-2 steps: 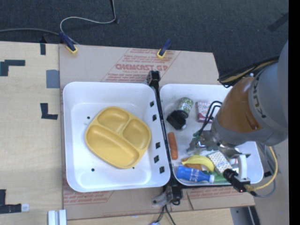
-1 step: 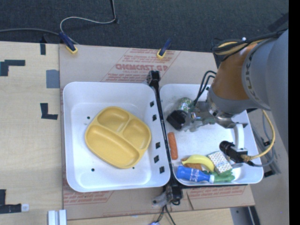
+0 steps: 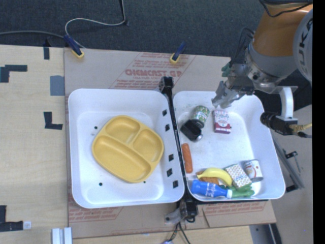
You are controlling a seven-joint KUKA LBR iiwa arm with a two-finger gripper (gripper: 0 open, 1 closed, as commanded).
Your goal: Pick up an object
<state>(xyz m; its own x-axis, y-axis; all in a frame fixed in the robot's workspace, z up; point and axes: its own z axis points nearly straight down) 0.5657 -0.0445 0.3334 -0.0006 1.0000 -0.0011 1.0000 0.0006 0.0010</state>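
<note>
Brown cardboard sheeting [image 3: 101, 75] covers the bench beneath two shallow white plastic bins, with dark carpet beyond its far edge and two yellow-and-blue clamps [image 3: 74, 47] pinning the sheet down. Inside the left bin [image 3: 81, 151] lies a yellow compartmented plastic tray [image 3: 128, 148], tilted diagonally.

Over in the right bin [image 3: 269, 151], a small red-and-white packet [image 3: 222, 121] lies near the far wall, with a green-labelled can [image 3: 200, 114] on its side just left of it and a black rounded object [image 3: 191, 130] touching the can's near end. An orange carrot-shaped stick [image 3: 187, 157] lies along the bin's left wall. Crowded together in the near corner are a yellow banana [image 3: 215, 175], a blue bottle [image 3: 207, 189], a green item [image 3: 244, 191], a tan checkered box [image 3: 237, 175] and a silver can [image 3: 252, 170].

Reaching in from the right, the grey arm with its orange band [image 3: 279, 24] hangs above the right bin's far edge. Its two-finger gripper [image 3: 222, 99] sits just above the red-and-white packet, not touching it, holding nothing; how wide it is set cannot be told.
</note>
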